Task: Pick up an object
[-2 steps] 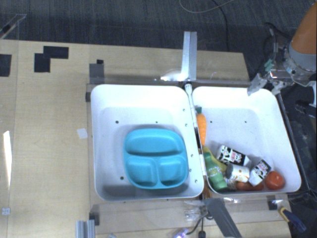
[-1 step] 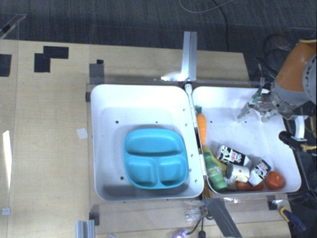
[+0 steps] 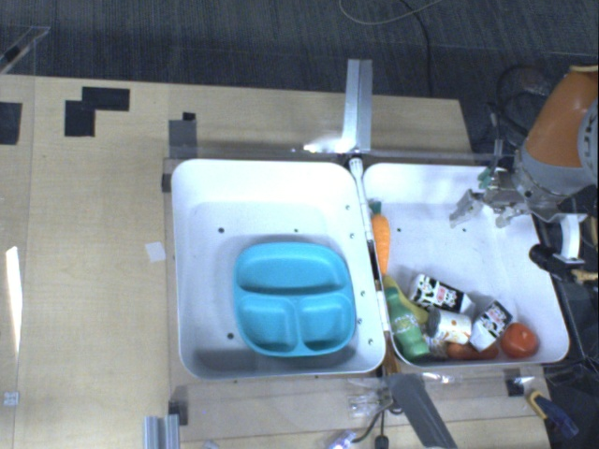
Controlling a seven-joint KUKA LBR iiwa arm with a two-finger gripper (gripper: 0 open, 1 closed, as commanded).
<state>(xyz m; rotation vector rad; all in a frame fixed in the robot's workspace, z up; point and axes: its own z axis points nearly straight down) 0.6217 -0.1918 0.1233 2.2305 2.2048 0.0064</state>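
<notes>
Orange plastic toy carrot, light, stiff and slippery, is lying along the left wall of the right white bin, best gripped mid-length, while the claw is hovering apart from it, fingers spread.

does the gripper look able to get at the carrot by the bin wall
Probably, but awkwardly. The gripper hovers over bare floor, with nothing between it and the carrot, though the carrot hugs the dividing wall.

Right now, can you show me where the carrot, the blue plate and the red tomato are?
carrot (image 3: pixel 380 239): camera view, middle of its orange body.
blue plate (image 3: pixel 293 271): camera view, its big top compartment.
red tomato (image 3: pixel 519 341): camera view, its round middle.
</notes>
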